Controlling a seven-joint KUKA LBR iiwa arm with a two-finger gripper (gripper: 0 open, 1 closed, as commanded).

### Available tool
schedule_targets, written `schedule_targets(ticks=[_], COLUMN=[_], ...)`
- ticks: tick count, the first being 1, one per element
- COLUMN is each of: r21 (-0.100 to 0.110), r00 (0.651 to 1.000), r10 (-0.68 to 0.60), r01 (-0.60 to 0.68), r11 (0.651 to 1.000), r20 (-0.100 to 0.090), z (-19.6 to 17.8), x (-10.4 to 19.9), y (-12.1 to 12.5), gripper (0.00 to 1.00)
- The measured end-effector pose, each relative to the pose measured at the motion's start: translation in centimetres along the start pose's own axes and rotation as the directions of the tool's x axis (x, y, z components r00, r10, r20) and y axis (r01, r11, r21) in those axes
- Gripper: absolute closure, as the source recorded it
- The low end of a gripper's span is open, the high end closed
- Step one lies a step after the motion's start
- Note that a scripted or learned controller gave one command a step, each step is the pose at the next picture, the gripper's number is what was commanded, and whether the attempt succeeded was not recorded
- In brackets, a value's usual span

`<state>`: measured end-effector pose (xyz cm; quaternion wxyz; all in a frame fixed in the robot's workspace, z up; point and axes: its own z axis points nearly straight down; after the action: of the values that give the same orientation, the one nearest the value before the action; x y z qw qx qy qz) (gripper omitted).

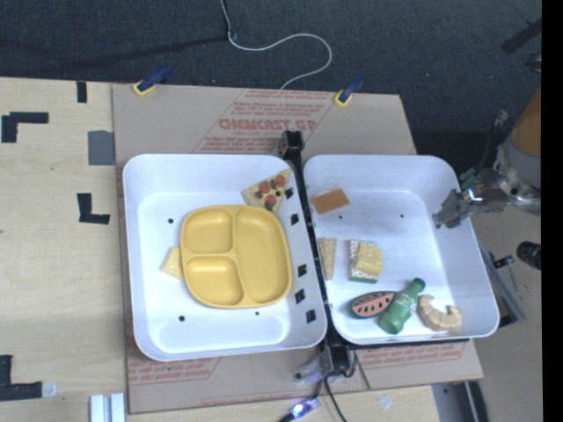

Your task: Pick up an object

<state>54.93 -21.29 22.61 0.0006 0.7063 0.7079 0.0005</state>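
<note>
The right bin [457,236] holds the loose things. A green bottle [401,307] lies tilted near the front wall, its cap toward the upper right. Just left of it, touching or nearly so, lies a watermelon slice [370,304], red with dark seeds. Just right of the bottle sits a pale, lumpy piece [439,314], near the front right corner. Behind these, toward the bin's middle, lies a sandwich wedge [365,260], and beside it on the left a narrow tan cracker [326,258] close to the divider between the bins. Farther back lies an orange-brown block [330,201].

The left bin [145,236] carries a yellow divided plate [236,255] with three compartments, near its middle. A yellow wedge [171,261] pokes out from under the plate's left edge. A pizza slice [269,191] rests at the back right corner, against the divider.

The end effector [450,213] hangs over the right bin's right rim, well apart from all the things, with nothing between its fingers; how far they are parted cannot be told. The grey arm [519,183] reaches in from the right.

Both bins sit on a cardboard sheet [255,121] on the desk [53,174], held by two clamps at the back. A white cable [281,47] loops across the dark floor behind.
</note>
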Motion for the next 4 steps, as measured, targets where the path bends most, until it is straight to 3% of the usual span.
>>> schedule_targets(ticks=[2, 3, 4], r21=[0.004, 0.001, 0.004], r00=[1.000, 1.000, 1.000], r10=[-0.004, -0.003, 0.001], r01=[0.004, 0.003, -0.001], r11=[1.000, 1.000, 1.000], r20=[-0.001, -0.001, 0.000], z=[1.2, -0.8, -0.7], x=[11.0, 13.8, 13.8], y=[2.6, 3.3, 2.7], gripper=[1.00, 1.00, 1.00])
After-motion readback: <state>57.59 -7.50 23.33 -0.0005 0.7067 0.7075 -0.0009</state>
